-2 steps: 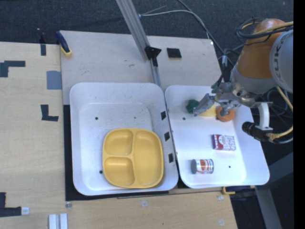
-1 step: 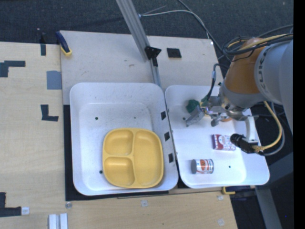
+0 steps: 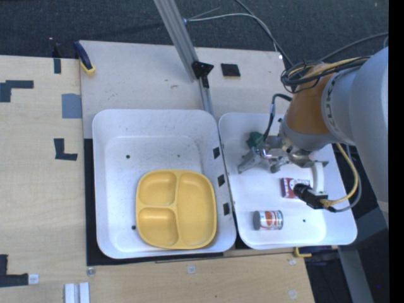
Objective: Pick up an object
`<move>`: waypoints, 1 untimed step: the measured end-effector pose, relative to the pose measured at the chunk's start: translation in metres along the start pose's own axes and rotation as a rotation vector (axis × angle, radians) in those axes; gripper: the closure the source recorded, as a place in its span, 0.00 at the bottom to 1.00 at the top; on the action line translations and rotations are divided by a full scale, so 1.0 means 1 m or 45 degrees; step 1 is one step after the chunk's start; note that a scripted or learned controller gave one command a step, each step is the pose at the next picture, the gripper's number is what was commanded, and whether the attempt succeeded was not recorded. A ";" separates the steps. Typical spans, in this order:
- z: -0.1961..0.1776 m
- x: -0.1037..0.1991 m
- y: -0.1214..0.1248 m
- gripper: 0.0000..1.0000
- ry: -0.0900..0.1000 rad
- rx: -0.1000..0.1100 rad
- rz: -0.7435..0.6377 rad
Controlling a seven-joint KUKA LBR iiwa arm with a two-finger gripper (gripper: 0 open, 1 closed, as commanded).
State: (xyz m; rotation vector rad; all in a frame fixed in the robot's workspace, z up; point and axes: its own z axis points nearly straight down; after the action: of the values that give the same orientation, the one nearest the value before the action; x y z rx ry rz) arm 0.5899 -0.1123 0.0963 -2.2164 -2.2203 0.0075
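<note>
My gripper (image 3: 259, 165) hangs low over the upper left part of the right bin (image 3: 334, 232), open, with nothing between its fingers. A small green object (image 3: 254, 138) lies just behind it, close to the wrist. A red and white can (image 3: 269, 219) lies on its side near the bin's front, well below the gripper. A red and white packet (image 3: 291, 187) sits to the gripper's lower right, partly under the arm's cable.
The left bin (image 3: 113, 131) holds a yellow divided plate (image 3: 176, 207) at its front. A slanted metal pole (image 3: 180, 33) rises behind the bins. The grey arm with its orange band (image 3: 309, 109) covers the right bin's back right corner.
</note>
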 end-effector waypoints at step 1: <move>-0.013 0.001 0.001 1.00 0.000 -0.005 -0.002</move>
State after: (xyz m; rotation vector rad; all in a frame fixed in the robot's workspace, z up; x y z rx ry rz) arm 0.5909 -0.1116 0.1094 -2.2166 -2.2235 0.0032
